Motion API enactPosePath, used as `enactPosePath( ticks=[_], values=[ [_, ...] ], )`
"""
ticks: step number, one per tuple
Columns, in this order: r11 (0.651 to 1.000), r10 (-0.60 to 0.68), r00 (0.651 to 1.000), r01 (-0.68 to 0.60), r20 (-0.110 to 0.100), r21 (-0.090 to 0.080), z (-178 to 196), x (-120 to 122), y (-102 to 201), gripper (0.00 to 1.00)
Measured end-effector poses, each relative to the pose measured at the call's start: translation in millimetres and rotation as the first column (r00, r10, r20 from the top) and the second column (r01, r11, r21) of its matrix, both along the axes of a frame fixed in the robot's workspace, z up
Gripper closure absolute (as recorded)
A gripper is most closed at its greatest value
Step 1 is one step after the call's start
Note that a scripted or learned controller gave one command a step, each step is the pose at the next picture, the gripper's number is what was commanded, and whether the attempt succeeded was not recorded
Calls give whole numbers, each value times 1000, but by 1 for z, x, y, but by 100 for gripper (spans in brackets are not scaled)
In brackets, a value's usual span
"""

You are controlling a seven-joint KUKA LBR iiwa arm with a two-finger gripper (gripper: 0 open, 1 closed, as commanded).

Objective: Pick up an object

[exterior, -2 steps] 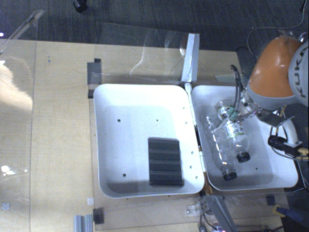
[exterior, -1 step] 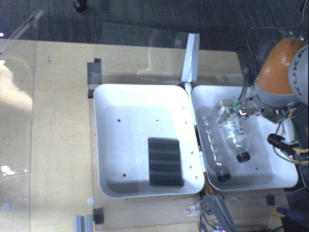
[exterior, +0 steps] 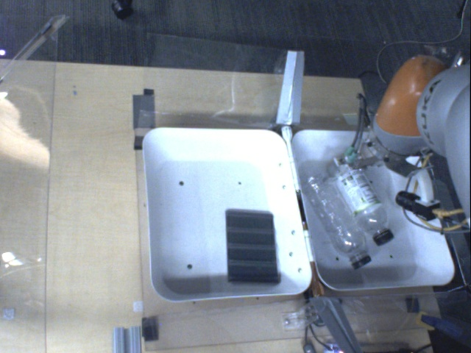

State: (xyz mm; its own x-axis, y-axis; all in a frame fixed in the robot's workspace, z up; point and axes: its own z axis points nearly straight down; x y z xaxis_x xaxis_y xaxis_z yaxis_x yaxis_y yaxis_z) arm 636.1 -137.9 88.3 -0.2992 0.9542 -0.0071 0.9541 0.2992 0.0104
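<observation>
Two shallow white bins side by side on a wooden bench (exterior: 88, 219). In the left bin (exterior: 184, 153), a black ribbed rectangular block (exterior: 252, 245) lying flat near the front edge, toward the front right corner. In the right bin (exterior: 434, 259), two clear plastic bottles side by side, both with dark caps pointing at the front edge: one bottle with a white label (exterior: 362, 195) bearing small print too fine to read, and one crumpled clear bottle (exterior: 333, 215) touching its left side. Over the far right corner of that bin, the grey arm with its orange band (exterior: 409, 94). Gripper (exterior: 360, 155) just above the labelled bottle's far end; cannot tell its state.
</observation>
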Motion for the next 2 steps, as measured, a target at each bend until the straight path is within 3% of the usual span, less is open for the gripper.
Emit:
enactPosePath(
  ticks=[1,2],
  values=[
    [1000,6,1000,-6,8,-1,13,3,1,100],
    [998,64,998,-64,-2,3,99,22,65,100]
  ],
)
